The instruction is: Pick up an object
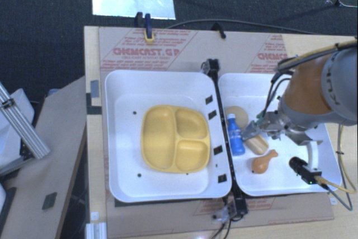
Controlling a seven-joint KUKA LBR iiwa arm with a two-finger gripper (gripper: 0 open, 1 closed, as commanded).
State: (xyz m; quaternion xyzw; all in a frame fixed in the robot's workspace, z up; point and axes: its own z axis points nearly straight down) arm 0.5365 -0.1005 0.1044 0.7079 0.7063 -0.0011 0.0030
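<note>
Just beside the tool (253,130) lies the blue bottle (235,135).

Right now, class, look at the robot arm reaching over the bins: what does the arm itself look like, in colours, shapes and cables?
The arm is thick and rounded, with a grey shell and a broad orange band above the wrist. Thin dark cables loop along its side near the band. Below the wrist, the metal-grey claw is made of smaller angular parts. A black block with a yellow cable sticks out beneath it.
</note>
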